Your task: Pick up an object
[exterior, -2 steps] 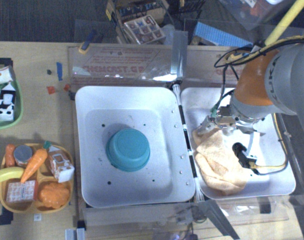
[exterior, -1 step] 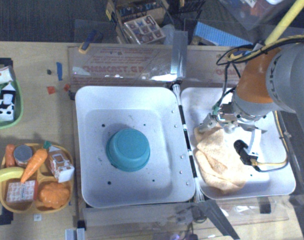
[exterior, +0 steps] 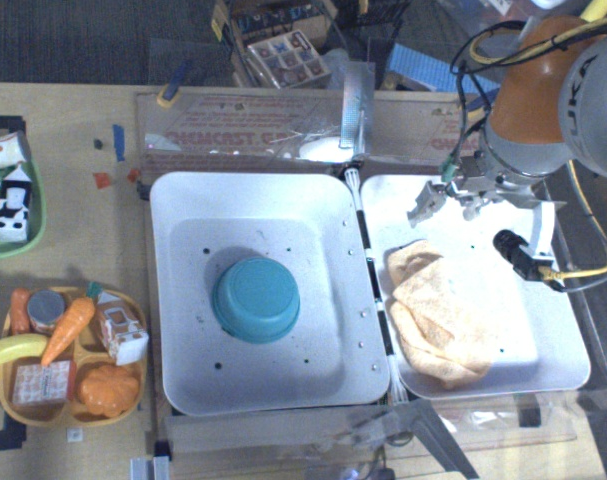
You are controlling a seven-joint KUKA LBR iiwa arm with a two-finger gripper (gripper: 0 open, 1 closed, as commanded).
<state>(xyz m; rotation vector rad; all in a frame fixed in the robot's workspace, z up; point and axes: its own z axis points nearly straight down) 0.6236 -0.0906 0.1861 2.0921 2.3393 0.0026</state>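
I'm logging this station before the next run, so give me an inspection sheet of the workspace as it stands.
Surface: wooden bench bearing two white bins, left bin and right bin.
Job's things: blue bowl, upside down in the left bin; tan cloth, crumpled in the right bin.
Clutter: yellow tray of toy food and green dish at the bench's left.
Gripper: gripper above the right bin's far end, holding nothing seen.
Cables: black and yellow cables looped by the arm.
Surroundings: boxes on the floor behind.
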